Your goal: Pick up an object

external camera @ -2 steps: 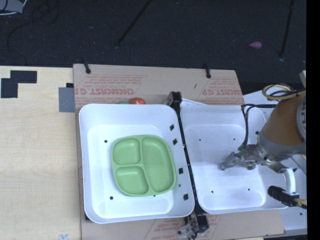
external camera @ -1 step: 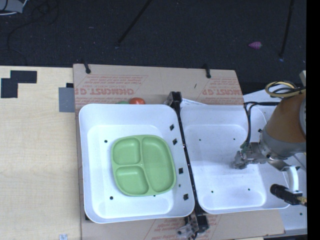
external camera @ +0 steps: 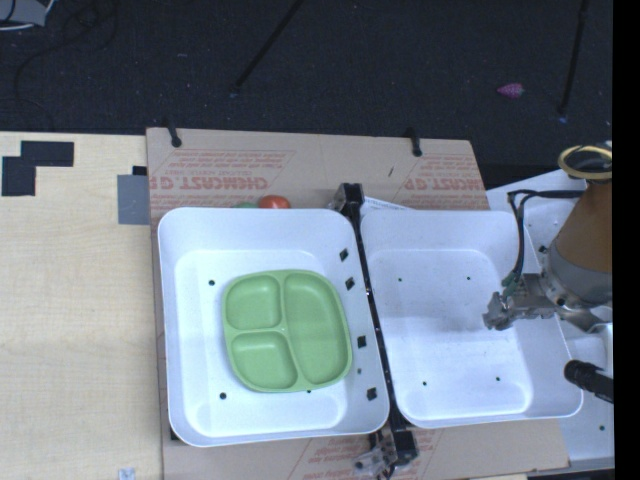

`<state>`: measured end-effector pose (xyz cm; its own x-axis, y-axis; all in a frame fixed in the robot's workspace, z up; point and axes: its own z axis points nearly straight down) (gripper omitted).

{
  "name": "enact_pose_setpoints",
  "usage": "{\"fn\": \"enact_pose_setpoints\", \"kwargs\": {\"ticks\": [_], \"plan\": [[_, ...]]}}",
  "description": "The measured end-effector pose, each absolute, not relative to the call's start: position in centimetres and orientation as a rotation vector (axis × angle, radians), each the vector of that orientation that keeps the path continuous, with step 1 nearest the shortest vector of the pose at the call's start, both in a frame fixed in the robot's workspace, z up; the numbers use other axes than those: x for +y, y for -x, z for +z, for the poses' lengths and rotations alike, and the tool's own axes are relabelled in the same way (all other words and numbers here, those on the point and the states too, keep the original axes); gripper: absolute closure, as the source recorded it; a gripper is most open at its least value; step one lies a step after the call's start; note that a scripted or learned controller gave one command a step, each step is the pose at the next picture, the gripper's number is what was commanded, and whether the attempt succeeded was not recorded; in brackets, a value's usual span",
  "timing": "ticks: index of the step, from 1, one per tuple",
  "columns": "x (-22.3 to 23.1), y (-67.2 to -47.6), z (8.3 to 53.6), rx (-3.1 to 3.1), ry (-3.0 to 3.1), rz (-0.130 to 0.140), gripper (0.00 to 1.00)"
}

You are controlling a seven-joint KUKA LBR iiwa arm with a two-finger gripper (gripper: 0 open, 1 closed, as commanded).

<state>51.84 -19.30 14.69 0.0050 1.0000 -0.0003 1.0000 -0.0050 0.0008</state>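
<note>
Gripper (external camera: pixel 497 313): over right bin (external camera: pixel 455 403), grip state — I cannot tell | Green tray (external camera: pixel 287 330): well to gripper's left, in left bin (external camera: pixel 190 368) | I count: one tray, two bins

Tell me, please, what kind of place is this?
Probably a robot lab: an arm reaches over two white bins clamped on cardboard, with cables on the dark floor.

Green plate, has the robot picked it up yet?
Not yet. The green divided plate lies flat in the left bin, untouched. The gripper sits over the right bin, near its right side, with nothing seen between its fingers. Reaching over, grasping and lifting are all left.
</note>
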Motion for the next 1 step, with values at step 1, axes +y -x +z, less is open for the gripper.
{"fn": "enact_pose_setpoints", "kwargs": {"ticks": [1], "plan": [[-19.38,-51.54,18.99,2.221,-2.220,0.002,1.00]]}}
